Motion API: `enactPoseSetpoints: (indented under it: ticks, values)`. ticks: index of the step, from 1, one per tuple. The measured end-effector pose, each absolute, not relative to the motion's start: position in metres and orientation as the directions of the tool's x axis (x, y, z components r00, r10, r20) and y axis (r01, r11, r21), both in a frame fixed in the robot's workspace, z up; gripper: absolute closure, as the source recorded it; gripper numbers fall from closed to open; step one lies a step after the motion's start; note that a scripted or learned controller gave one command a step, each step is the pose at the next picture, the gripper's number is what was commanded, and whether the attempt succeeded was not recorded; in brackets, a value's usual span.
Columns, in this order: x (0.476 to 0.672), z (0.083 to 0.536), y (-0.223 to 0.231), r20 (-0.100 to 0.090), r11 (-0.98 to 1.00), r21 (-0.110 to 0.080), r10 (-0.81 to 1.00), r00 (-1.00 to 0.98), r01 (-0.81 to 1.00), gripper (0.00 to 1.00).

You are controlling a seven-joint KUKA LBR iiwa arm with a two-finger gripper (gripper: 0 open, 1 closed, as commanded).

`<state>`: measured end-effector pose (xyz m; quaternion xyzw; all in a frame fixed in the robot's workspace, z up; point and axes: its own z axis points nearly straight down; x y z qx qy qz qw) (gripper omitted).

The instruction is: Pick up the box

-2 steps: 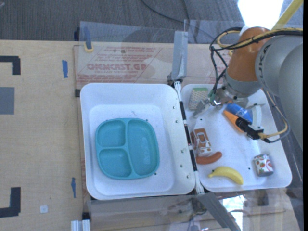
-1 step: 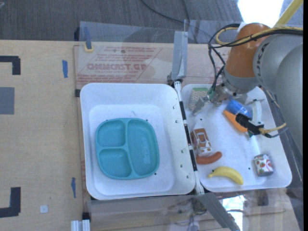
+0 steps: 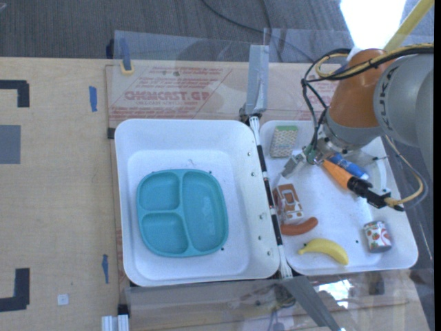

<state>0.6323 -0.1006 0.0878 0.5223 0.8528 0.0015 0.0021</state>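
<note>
Two white bins: left bin [image 3: 131, 143] holds one teal divided plate [image 3: 182, 212]. Right bin [image 3: 406, 250]: one box [image 3: 288, 201] centre-left, one banana [image 3: 324, 250], one sausage [image 3: 299, 226], one sponge [image 3: 284, 141]. Gripper [image 3: 298, 161] above box; finger state cannot be told.

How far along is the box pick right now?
Done: the arm has reached into the right bin, its claw low near the sponge. In hand: nothing visible between the claw's tips. Left: the box lies flat by the bin's left wall, beside the hot dog, apart from the claw, so the grasp and lift remain.
</note>
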Motion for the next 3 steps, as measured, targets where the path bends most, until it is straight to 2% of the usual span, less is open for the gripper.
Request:
enactPoseSetpoints:
  ticks: [1,2,3]
  values:
    - [0.665,0.087,-0.102,0.006,0.531,-0.011,0.848,-0.530,0.848,0.00]
    - [0.669,0.100,-0.102,-0.006,0.531,0.004,0.847,-0.531,0.847,1.00]
    - [0.668,0.187,-0.026,-0.005,0.592,0.006,0.806,-0.592,0.806,1.00]
